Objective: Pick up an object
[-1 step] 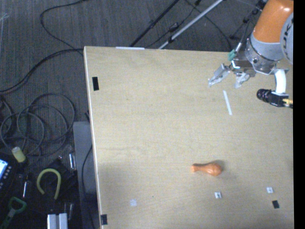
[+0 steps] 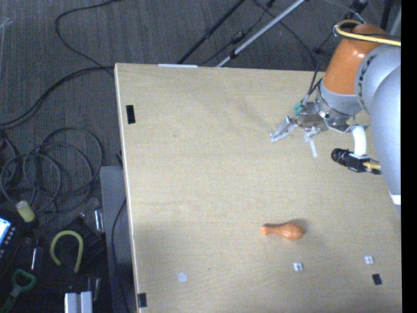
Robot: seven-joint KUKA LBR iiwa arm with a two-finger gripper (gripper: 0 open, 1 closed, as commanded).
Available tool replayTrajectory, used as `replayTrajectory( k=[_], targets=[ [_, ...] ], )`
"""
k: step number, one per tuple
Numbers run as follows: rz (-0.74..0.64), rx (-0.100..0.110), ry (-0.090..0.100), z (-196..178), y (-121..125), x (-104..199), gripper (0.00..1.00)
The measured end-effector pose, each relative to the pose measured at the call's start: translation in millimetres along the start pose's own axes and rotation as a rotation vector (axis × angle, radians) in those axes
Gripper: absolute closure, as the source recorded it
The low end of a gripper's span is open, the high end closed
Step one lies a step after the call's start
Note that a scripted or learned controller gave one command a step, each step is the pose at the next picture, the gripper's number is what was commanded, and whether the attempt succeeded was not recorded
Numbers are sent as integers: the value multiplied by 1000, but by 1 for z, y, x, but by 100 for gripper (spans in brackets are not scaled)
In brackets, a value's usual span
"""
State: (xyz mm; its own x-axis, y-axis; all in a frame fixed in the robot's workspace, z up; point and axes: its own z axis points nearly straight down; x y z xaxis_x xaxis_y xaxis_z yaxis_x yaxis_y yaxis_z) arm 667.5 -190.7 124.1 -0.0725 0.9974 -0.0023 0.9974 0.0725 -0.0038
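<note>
A small orange pear-shaped object (image 2: 284, 230) lies on its side on the light wooden bench top (image 2: 195, 175), toward the front right. My gripper (image 2: 294, 145) hangs over the back right of the surface, well behind the object and apart from it. Its two pale fingers (image 2: 280, 134) are spread, with nothing between them, so it is open. The grey arm with its orange band (image 2: 348, 60) comes in from the right.
Small square markers (image 2: 298, 266) dot the front right of the board, and a black tag (image 2: 130, 114) sits near its left edge. Cables and tools (image 2: 58, 175) lie on the floor to the left. Stand legs (image 2: 273, 18) cross behind the bench.
</note>
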Motion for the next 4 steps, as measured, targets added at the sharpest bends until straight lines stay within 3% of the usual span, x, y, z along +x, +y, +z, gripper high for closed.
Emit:
replayTrajectory(
  k=[1, 2, 3, 4],
  targets=[
    [-116, -4, -2, 13, -1, -23, 0],
    [-429, -3, 0, 40, -1, -32, 0],
    [-794, -6, -1, 39, 0, -31, 0],
    [-541, -7, 1, -30, -10, -31, 0]
  ],
)
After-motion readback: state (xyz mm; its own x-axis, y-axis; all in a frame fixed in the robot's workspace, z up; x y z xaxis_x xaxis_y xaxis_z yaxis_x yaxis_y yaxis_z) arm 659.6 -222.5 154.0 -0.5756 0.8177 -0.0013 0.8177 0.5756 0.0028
